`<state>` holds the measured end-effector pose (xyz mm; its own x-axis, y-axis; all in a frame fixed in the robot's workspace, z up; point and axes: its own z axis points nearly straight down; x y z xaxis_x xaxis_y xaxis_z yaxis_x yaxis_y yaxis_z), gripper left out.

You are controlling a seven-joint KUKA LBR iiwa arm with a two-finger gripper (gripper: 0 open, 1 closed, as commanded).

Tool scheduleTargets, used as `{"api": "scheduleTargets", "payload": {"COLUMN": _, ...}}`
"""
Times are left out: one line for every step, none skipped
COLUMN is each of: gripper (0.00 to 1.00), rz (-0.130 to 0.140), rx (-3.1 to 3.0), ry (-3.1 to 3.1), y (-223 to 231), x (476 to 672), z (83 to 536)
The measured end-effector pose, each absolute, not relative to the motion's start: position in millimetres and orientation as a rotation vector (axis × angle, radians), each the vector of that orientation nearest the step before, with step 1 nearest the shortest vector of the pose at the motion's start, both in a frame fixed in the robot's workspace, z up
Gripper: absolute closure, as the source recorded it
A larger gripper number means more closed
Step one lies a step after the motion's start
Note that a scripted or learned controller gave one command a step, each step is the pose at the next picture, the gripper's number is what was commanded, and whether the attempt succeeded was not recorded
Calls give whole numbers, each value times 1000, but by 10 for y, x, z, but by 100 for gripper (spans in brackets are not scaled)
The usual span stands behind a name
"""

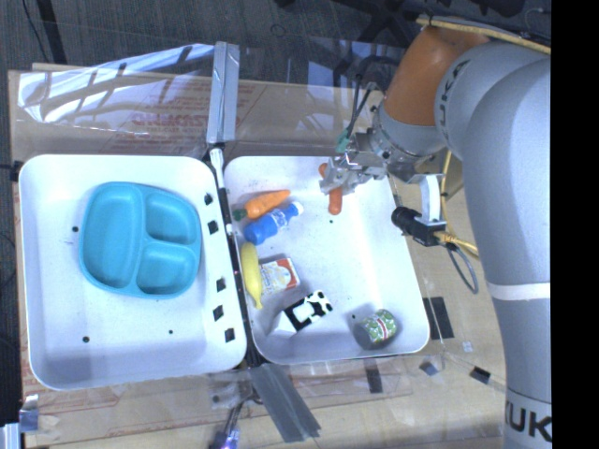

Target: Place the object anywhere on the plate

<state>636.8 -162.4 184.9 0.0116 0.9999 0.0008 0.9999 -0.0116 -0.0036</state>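
A light blue divided plate [140, 237] lies in the left bin [47, 335]. The right bin [398, 260] holds an orange carrot [267, 201], a blue bottle [273, 223], a yellow banana [251, 274], a red and white packet [279, 274], a black and white toy [307, 310] and a green patterned can [377, 327]. My gripper [332, 185] hangs over the right bin's far part, just right of the carrot. It is open, with orange-tipped fingers apart and nothing between them.
A ridge with black clips [225, 251] divides the two bins. The grey arm [487, 157] fills the right side, with a black cable fitting [416, 224] over the right bin's right rim. A clear plastic sheet [122, 101] lies behind the bins.
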Motion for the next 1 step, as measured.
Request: {"api": "scheduleTargets", "payload": {"gripper": 100, "rz": 3, "rx": -2149, "ry": -2287, "y": -743, "x": 6036, "z": 2189}}
